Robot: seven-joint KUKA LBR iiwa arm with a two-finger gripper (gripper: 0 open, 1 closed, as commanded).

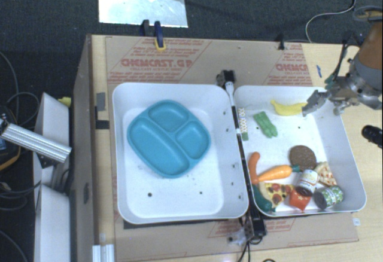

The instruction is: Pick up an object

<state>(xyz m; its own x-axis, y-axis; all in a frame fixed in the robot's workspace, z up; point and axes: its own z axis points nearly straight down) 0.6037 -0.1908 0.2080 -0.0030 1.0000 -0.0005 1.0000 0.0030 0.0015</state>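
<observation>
We see a blue divided plate (169, 146) in the left bin (137, 207). In the right bin (350, 153), toy foods cluster at the front, a banana (287, 109) at the back. The gripper (326, 99) hovers beside the banana, its grip unclear to us.

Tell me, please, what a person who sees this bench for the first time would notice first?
The eye likely falls first on the blue divided plate, lying alone in the left bin. Next comes the crowd of toy food in the right bin: a yellow banana near the far wall, a green piece beside it, and a carrot among cans near the front. The gripper hovers by the banana, at the bin's far right.
</observation>
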